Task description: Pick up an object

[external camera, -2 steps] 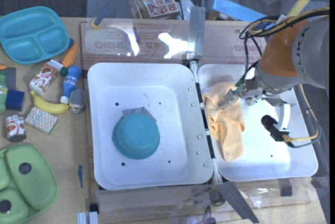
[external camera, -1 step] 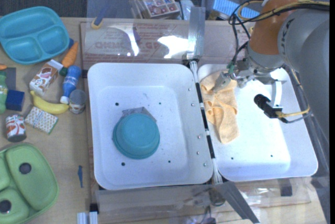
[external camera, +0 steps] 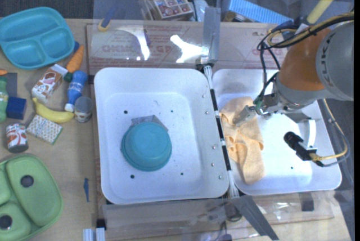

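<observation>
A crumpled yellow cloth (external camera: 246, 138) lies along the left side of the right bin (external camera: 315, 178). A teal bowl (external camera: 147, 146) sits upside down in the left bin (external camera: 112, 99). The arm comes in from the right, and my gripper (external camera: 246, 114) is low over the upper part of the cloth, its tip touching or just above the fabric. From this angle the jaws blur into the cloth.
A black clip-like part (external camera: 297, 144) on a cable hangs over the right bin's middle. On the bench to the left lie a banana (external camera: 52, 112), a blue bottle (external camera: 75, 89), a small carton (external camera: 48, 82), a teal tray (external camera: 36, 36) and a green tray (external camera: 25, 200).
</observation>
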`<state>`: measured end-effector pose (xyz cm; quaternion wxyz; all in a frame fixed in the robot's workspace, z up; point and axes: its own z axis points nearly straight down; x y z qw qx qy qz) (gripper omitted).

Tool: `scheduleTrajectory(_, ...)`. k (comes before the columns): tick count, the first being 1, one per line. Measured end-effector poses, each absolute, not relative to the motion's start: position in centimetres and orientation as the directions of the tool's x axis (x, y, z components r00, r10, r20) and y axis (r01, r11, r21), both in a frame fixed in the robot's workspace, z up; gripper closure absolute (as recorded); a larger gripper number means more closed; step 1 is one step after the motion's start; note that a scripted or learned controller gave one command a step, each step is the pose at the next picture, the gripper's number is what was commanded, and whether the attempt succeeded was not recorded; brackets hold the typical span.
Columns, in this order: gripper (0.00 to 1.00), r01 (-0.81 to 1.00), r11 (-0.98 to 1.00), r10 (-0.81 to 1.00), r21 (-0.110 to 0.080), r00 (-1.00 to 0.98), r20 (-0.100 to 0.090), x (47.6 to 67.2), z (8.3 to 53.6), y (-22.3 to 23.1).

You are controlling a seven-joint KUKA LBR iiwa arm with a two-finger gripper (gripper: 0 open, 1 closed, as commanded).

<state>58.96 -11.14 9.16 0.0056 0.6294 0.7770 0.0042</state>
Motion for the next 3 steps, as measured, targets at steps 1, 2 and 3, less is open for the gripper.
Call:
scheduleTrajectory(1, 1.0, 0.978, 0.206, 0.979, 0.017, -0.205, -0.004, 59.2, 10.0, -11.1)
scheduleTrajectory(2, 1.0, 0.824, 0.567, 0.824, 0.0, -0.567, -0.002, 61.6, 18.2, -6.6)
scheduleTrajectory(3, 1.0, 0.988, 0.153, 0.988, -0.001, -0.153, -0.002, 64.5, 19.4, -11.3)
